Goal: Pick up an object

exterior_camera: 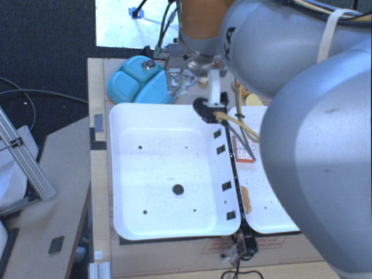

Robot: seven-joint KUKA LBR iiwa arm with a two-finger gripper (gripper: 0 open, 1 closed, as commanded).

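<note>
My gripper (179, 85) hangs over the far rim of the left bin (125, 156), below the orange band of the arm. Just to its left a turquoise plastic object (138, 81) with a grey knob lies against the bin's far left corner, apparently outside the rim; the gripper is close to its right end. A small dark round thing (178, 189) lies on the left bin's floor near the middle. In the right bin (267, 214) I see a red and white packet (244, 153), a pale yellow piece (253, 100) and a small brown piece (246, 199).
The grey arm covers most of the right bin and the right side of the view. A metal rail (26, 161) leans at the far left, off the bench. The divider between the bins carries several black clips (225, 167).
</note>
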